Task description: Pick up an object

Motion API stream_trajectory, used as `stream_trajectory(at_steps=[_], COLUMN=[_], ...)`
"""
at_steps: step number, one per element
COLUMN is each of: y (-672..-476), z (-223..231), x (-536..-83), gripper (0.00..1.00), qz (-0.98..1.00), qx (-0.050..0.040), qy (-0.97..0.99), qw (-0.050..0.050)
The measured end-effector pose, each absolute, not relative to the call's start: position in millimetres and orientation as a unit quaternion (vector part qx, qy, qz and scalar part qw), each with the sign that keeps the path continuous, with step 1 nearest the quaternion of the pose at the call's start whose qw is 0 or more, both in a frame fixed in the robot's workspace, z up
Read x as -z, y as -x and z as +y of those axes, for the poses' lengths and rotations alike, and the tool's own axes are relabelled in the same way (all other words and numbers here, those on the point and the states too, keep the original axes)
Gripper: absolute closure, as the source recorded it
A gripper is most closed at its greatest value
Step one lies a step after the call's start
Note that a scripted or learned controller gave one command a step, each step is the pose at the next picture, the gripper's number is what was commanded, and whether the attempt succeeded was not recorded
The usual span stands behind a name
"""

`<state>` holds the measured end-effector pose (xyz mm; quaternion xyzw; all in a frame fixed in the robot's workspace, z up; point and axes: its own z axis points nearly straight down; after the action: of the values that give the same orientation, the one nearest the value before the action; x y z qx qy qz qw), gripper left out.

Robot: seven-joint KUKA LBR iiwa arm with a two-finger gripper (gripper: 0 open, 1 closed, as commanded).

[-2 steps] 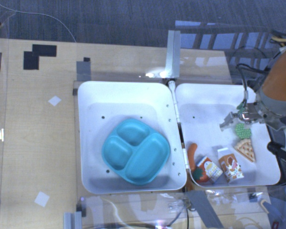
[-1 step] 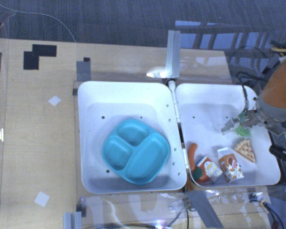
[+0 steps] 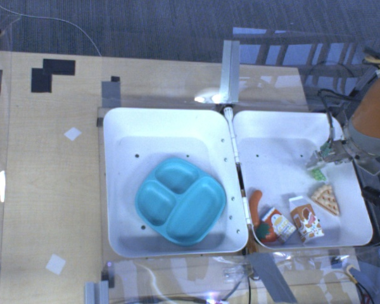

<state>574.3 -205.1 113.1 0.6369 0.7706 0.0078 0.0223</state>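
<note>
Since the task leaves the choice open, we judge the waffle [image 3: 325,199] the handiest target: it lies flat near the right bin's [image 3: 272,132] right wall, closest to the gripper [image 3: 326,152], which hangs above a small green piece [image 3: 318,173]. Whether the gripper is spread or pressed together we cannot tell (it is too small and blurred here). We would come straight down, centred on the waffle, clear of the wall. Left of it stand a carton [image 3: 306,219] and a small packet [image 3: 277,223], with a carrot [image 3: 256,206] by the divider. The left bin [image 3: 120,170] holds a blue divided plate [image 3: 180,200].
</note>
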Motion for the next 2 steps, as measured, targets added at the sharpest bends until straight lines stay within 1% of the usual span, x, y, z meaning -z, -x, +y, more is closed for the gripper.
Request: stream_trajectory(at_steps=[1,2], y=[-576.4,-532.9], z=[-146.6,-110.7], x=[-232.7,-199.2], gripper=[1.0,1.0], qz=[0.685,0.635], qx=[-0.0018,-0.0006], qy=[-0.729,-0.773], qw=[0.002,0.0])
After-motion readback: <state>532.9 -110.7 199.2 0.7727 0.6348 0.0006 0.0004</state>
